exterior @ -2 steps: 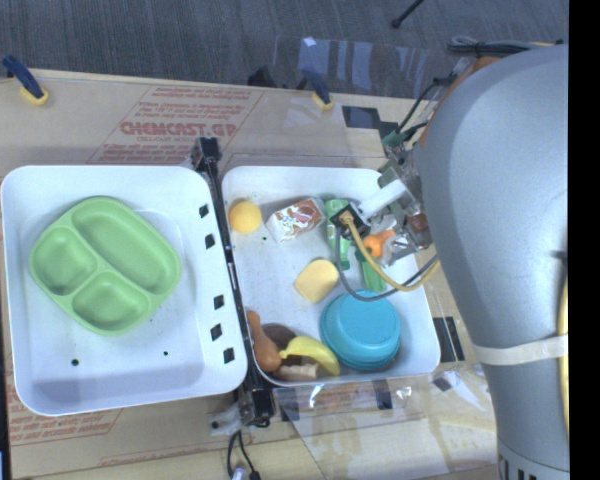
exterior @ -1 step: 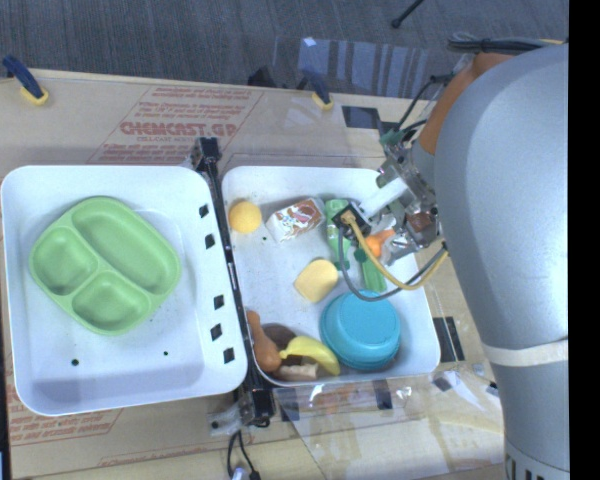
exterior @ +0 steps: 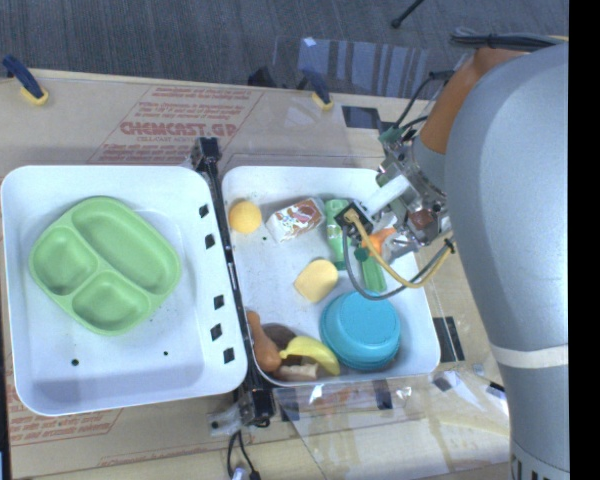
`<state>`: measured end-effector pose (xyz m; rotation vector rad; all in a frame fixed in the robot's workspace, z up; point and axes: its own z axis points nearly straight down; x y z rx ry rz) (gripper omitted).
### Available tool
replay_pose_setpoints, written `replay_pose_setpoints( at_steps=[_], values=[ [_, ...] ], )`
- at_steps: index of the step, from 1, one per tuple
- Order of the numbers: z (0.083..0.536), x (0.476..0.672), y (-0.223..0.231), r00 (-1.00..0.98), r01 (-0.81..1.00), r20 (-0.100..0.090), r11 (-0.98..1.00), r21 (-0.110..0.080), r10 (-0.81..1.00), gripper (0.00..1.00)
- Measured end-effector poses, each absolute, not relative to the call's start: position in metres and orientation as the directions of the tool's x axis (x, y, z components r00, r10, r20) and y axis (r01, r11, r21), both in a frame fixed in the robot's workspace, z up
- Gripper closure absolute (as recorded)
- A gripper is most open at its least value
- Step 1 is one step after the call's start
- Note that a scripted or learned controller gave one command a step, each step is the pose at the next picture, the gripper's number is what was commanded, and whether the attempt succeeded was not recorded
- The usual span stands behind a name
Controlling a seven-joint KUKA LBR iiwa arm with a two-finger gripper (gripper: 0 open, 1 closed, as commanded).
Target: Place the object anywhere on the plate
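The grey arm (exterior: 505, 268) filled the right of my view and reached in over the right bin (exterior: 280, 174), with the gripper (exterior: 395, 230) low over that bin's far right part. From this slant I could not tell whether the gripper was released or clenched, nor whether it held anything. The left bin (exterior: 100, 393) carried the green divided plate (exterior: 105, 263), lying flat towards its left side, well apart from the gripper and across the divide where the two bins meet. Every loose thing I could see lay in the right bin. The blue bowl (exterior: 362, 331) sat in its near right corner, just below the gripper. A banana (exterior: 313, 351) lay against the near wall beside the bowl, with a dark brown lump (exterior: 277, 335) and an orange stick (exterior: 260, 340) crowded to its left. A red and white packet (exterior: 295, 218) lay near the far wall, a yellow block (exterior: 317, 280) near the middle, and a yellow ball (exterior: 245, 216) by the far left corner. A green piece (exterior: 336, 230) lay between the packet and the gripper. A small orange piece (exterior: 382, 238) showed right at the gripper; touching or merely beside it, I could not tell.
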<state>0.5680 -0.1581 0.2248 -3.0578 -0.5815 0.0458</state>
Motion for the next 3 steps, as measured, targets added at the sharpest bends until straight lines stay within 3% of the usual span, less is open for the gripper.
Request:
replay_pose_setpoints(
  at_steps=[1,2,3],
  values=[
    [0.233,0.568,-0.155,0.922,0.385,-0.029,-0.922,-0.044,0.386,1.00],
    [0.306,0.607,-0.170,0.978,0.208,-0.003,-0.978,-0.008,0.208,1.00],
    [0.313,0.606,-0.166,0.974,0.225,-0.014,-0.974,-0.019,0.225,1.00]
  ],
)
